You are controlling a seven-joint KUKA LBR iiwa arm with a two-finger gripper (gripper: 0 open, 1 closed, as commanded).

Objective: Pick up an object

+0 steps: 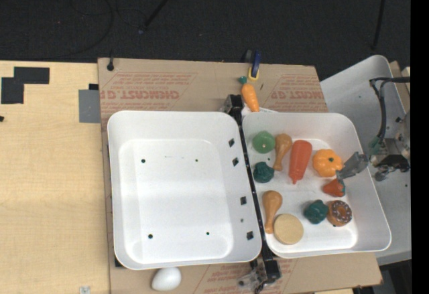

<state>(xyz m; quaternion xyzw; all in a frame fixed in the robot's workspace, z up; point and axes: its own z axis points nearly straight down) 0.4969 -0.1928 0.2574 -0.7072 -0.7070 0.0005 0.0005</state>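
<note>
We judge the pick barely begun: our two-finger gripper (343, 179) hovers at the small red toy piece (333, 187) in the right white bin (372, 232), grip state we cannot tell, nothing lifted.

The gripper (350, 169) is blurred over the right bin's (369, 236) right edge, and it partly covers a small red thing (333, 187), too small to identify.

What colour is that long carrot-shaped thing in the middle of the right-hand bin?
Red-orange. The long toy shows best in the camera view, lying in the right bin.
</note>
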